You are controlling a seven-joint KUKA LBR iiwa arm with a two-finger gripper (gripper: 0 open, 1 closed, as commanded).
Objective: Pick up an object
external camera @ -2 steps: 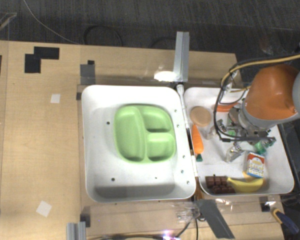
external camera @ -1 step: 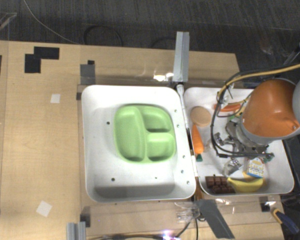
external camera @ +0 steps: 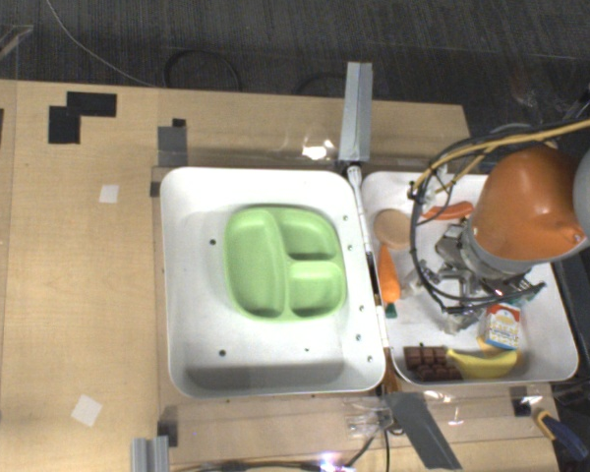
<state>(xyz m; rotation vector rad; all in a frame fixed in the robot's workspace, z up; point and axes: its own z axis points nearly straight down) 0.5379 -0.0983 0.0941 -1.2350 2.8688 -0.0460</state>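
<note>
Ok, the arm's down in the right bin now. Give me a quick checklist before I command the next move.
1. Arm over the right bin, where the objects lie: ok.
2. Gripper state: cannot tell, the wrist and cables hide it.
3. Something held: cannot tell, nothing shows between its fingers.
4. Nearby targets: banana, chocolate and small carton lie along the bin's near edge, close together: ok, but crowded.
5. Carrot lies against the bin's left wall: not ok for an easy grasp.
6. Green tray sits in the left bin, out of the arm's way: ok.
</note>
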